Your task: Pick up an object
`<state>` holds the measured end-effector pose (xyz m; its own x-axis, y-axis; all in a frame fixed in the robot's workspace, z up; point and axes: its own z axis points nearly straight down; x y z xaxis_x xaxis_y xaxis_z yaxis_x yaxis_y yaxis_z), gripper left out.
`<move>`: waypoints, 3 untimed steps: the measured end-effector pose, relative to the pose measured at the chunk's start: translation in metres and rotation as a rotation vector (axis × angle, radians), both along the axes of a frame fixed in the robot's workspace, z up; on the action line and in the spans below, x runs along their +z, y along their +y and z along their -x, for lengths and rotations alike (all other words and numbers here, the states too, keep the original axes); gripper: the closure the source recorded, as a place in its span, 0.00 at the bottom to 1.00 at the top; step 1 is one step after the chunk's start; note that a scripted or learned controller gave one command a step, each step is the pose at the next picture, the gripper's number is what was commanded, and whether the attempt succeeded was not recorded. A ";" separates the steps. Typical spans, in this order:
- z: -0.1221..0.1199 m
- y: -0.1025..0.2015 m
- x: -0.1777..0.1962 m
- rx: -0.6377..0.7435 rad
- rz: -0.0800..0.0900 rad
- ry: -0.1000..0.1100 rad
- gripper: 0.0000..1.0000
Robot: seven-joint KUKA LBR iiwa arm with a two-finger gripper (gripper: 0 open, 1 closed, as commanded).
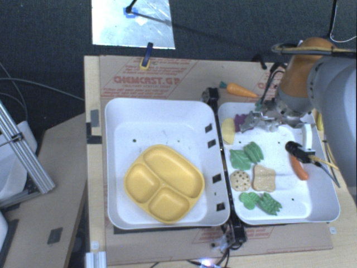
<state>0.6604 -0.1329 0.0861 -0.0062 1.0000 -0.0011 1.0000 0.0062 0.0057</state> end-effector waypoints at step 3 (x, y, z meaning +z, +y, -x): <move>0.173 -0.056 -0.001 -0.001 -0.010 0.006 0.00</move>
